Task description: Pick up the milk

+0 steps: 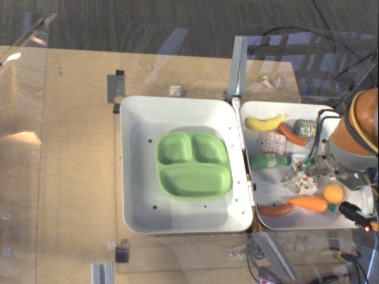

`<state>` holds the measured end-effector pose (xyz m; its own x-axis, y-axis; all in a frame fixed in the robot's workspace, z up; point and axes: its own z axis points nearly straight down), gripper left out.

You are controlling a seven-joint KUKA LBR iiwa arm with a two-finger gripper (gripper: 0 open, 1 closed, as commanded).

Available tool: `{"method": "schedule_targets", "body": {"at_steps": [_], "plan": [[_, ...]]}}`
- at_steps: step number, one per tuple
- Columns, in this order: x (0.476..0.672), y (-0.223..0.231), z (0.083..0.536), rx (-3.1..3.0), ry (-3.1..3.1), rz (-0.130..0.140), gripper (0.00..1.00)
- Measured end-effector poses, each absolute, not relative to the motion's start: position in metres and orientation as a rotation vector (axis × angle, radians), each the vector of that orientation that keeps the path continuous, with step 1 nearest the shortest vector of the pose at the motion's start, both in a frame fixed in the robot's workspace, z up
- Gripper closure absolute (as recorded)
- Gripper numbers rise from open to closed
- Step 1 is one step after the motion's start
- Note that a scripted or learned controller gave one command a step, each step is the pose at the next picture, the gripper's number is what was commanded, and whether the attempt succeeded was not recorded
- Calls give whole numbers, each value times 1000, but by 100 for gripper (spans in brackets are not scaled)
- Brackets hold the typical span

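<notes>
The milk (306, 184) looks like a small white carton with coloured print, lying in the right bin (263, 108) just above the carrot (308, 203). My gripper (307, 166) hangs low over the bin right above the carton's upper edge, reaching in from the right below the arm's orange band (362, 123). Whether it touches the carton I cannot tell, since the gripper's dark parts hide the carton's top.
The right bin also holds a banana (265, 123), a pink packet (275, 141), a green bottle (268, 161), a can (304, 127), two red sausages (276, 209), and an orange (333, 193). The left bin (139, 158) holds a green divided tray (193, 164).
</notes>
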<state>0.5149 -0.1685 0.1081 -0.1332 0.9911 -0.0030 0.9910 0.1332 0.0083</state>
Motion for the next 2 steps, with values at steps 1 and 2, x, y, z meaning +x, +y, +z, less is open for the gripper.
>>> {"method": "schedule_targets", "body": {"at_steps": [1, 2], "plan": [[517, -169, 119, 2057, 2356, 8, 100], [622, -150, 219, 2096, 2331, 5, 100]]}}
